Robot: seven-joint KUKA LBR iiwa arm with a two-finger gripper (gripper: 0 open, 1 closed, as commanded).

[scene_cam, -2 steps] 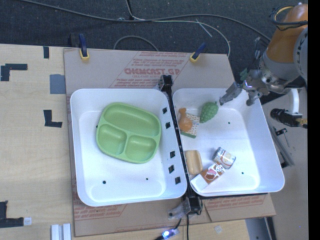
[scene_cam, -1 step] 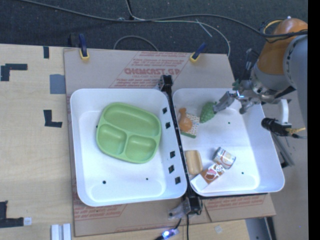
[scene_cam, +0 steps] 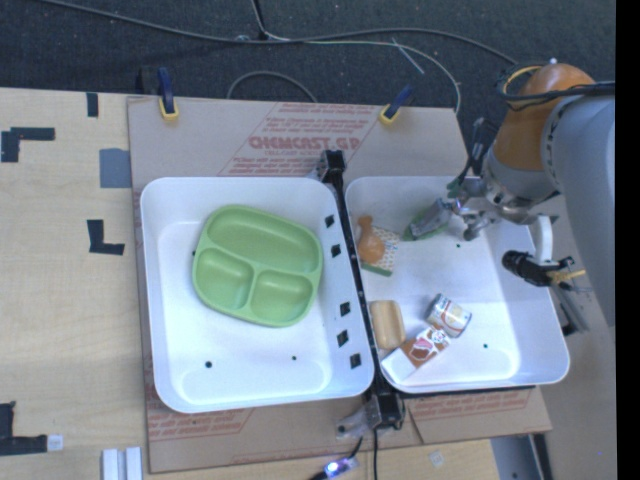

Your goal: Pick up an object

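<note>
from my seat i see the claw [scene_cam: 462,218] low over the far part of the right bin [scene_cam: 530,363], and something green [scene_cam: 428,222] sticks out from it toward the divider; whether it is gripped or merely beside the tip i cannot tell, nor how the claw is set. the pickable things sit in that bin: an orange piece on a wrapper [scene_cam: 372,246] against the divider, a tan block [scene_cam: 387,324] nearer me, a small can [scene_cam: 449,315] and a red packet [scene_cam: 426,348] close together, well apart from the claw. the left bin [scene_cam: 170,368] carries a green tray [scene_cam: 258,265], lying flat. both bins rest on cardboard [scene_cam: 290,143] clamped to the wooden bench [scene_cam: 60,298], with dark carpet and cables beyond.
</note>
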